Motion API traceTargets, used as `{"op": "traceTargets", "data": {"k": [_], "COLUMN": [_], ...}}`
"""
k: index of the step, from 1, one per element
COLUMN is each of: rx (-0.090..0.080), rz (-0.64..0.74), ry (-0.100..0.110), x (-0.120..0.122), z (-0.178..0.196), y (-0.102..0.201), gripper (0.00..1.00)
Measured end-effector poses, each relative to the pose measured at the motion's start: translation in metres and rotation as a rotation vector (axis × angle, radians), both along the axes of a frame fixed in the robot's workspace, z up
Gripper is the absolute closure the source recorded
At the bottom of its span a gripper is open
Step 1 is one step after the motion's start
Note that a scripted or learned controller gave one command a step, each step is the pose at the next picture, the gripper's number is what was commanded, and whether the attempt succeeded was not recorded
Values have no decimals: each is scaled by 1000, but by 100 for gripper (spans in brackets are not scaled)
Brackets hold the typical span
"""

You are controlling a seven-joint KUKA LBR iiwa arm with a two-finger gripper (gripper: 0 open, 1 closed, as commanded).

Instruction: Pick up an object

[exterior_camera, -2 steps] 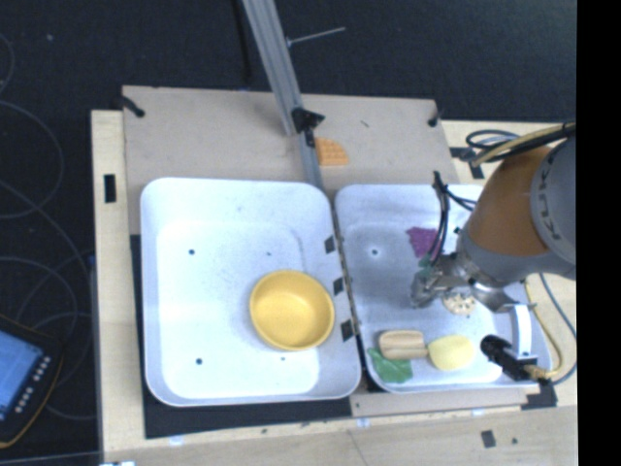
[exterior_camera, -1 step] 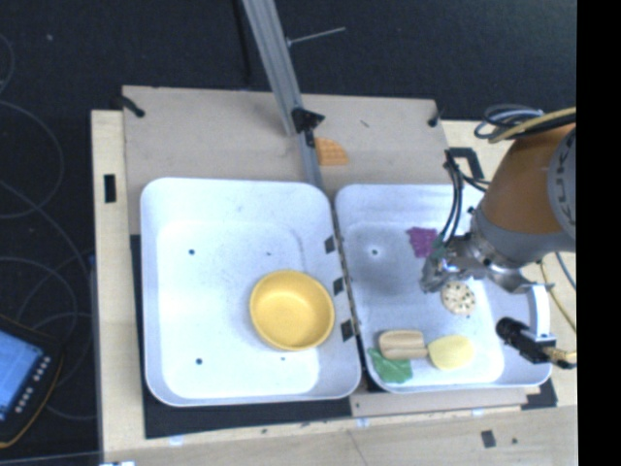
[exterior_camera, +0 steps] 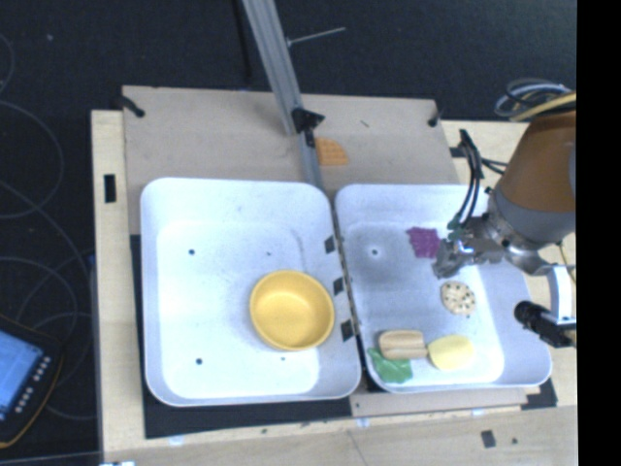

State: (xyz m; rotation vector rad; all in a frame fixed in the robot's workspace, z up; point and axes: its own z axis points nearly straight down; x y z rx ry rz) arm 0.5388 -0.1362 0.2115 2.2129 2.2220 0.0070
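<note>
In the right bin (exterior_camera: 388, 212) lie a purple piece (exterior_camera: 422, 241), a round speckled cookie (exterior_camera: 458, 299), a tan bread-like block (exterior_camera: 402, 344), a yellow lump (exterior_camera: 451, 352) and a green scrap (exterior_camera: 386, 364). My gripper (exterior_camera: 452, 257) hangs over the right bin, just right of the purple piece and just above the cookie. I see nothing between its fingers. A yellow bowl (exterior_camera: 291, 310) sits in the left bin (exterior_camera: 194, 221).
A slanted metal pole (exterior_camera: 277, 61) runs from the top down to the gap between the bins. An orange tag (exterior_camera: 331, 153) lies on the bench behind the bins. Cables and a black clamp (exterior_camera: 539, 320) hang by the arm at the right.
</note>
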Motion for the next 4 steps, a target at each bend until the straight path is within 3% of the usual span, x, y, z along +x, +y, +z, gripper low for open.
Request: {"op": "traceTargets", "data": {"k": [1, 3, 4], "rx": [0, 2, 1], "rz": [1, 4, 2], "ry": [0, 4, 7], "x": [-2, 9, 7], "z": [45, 52, 38], "y": [3, 100, 155], "gripper": [100, 100, 100]}}
